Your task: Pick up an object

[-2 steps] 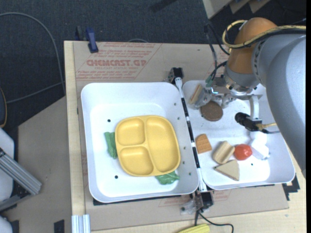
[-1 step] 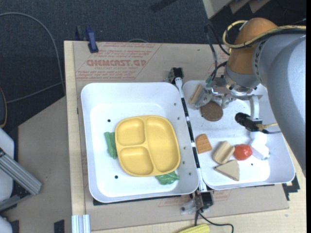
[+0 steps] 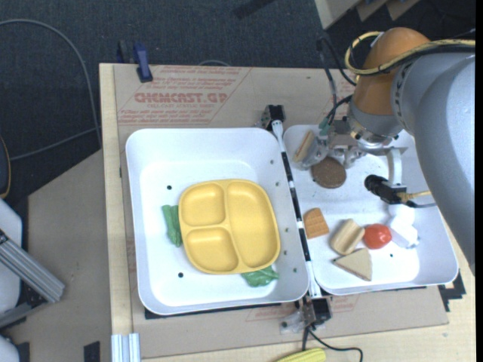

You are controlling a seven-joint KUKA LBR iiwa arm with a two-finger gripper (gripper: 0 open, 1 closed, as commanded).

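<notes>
My gripper hangs low over the far end of the right bin, reaching in from the right. Directly under and in front of it lies a round brown cookie, partly covered by the gripper. A tan stick-shaped piece leans by the bin's far left corner, just left of the gripper. Nearer the front lie an orange cracker, a bread roll, a red tomato, a white lump and a tan wedge.
The left bin holds a yellow divided plate with green leafy pieces sticking out at its left and front edges. A ridge separates the two bins. Brown cardboard lies behind the bins.
</notes>
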